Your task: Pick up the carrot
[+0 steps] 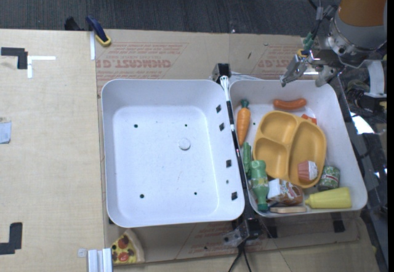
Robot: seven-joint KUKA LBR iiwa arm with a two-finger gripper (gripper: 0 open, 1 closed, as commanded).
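A grey KUKA arm with an orange band enters at the upper right of the frame, its gripper (306, 72) poised above the far rim of the right-hand bin (346, 122), its two fingers spread apart with nothing between them. The carrot (243, 124) lies well apart from the gripper, toward the left side of the right bin, just beside the wall shared with the left-hand bin (109, 141); it runs up and down the frame, its green top toward the top of the picture. To its right sits a yellow divided tray (278, 135), with a small red-and-white item (308, 171) resting in the tray's right compartment. A sausage (289, 104) lies near the bin's far wall, above the tray. Along the lower part of the right bin are a green bottle (258, 177), a green can (330, 177) and a yellow piece shaped like a corn cob (330, 198), crowded together near the bin's near wall. Both bins rest on a cardboard sheet (148, 58) on the bench. A toy pizza slice (124, 248) lies at lower left of centre, beyond the left bin's near corner, and a blue-and-yellow tool (98, 31) rests at the upper left on the cardboard's edge.
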